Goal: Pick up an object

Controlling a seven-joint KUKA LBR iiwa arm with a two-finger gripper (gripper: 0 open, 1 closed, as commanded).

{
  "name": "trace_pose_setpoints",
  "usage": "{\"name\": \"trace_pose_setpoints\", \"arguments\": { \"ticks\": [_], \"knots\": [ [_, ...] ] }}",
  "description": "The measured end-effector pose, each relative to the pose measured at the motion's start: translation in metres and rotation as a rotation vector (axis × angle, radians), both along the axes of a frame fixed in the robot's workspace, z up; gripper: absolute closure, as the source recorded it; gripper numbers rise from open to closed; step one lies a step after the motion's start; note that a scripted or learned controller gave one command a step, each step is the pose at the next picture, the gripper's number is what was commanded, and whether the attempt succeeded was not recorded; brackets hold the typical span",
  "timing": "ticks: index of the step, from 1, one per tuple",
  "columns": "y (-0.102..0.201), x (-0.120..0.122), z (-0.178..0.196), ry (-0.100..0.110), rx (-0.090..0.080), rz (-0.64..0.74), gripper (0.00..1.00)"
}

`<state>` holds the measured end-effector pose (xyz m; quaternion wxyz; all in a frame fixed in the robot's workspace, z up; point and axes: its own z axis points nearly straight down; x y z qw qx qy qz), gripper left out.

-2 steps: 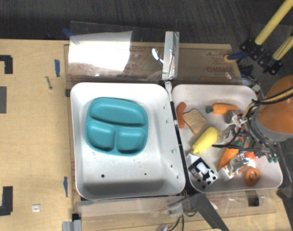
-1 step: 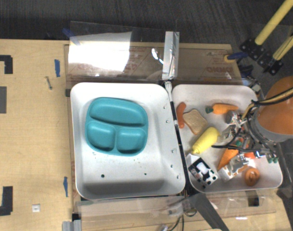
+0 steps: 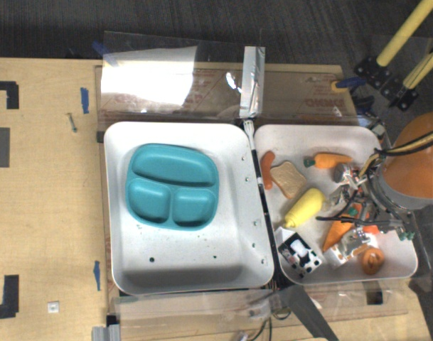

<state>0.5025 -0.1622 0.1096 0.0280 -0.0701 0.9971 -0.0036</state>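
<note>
In the left bin (image 3: 116, 190) lies a teal divided tray (image 3: 173, 185). In the right bin (image 3: 408, 261) sit a tan bread slice (image 3: 289, 178), a yellow corn cob (image 3: 304, 207) and a carrot (image 3: 328, 160). My gripper (image 3: 355, 219) hangs low over the clutter at the right, its grip unreadable. As I judge it, nothing is lifted yet; the pick remains.

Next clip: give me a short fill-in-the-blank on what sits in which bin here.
1. The teal tray has ___ compartments.
2. That tray lies in the ___ bin.
3. The yellow bottle lies in the ___ bin.
4. The arm's band is coloured ___.

Missing words: three; left; right; orange
</note>
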Motion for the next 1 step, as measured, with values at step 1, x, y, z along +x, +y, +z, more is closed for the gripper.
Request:
{"name": "trace_pose_setpoints", "arguments": {
  "ticks": [1],
  "knots": [
    [0.004,0.0002,0.0004,-0.001,-0.01,0.033,0.0]
  ]
}}
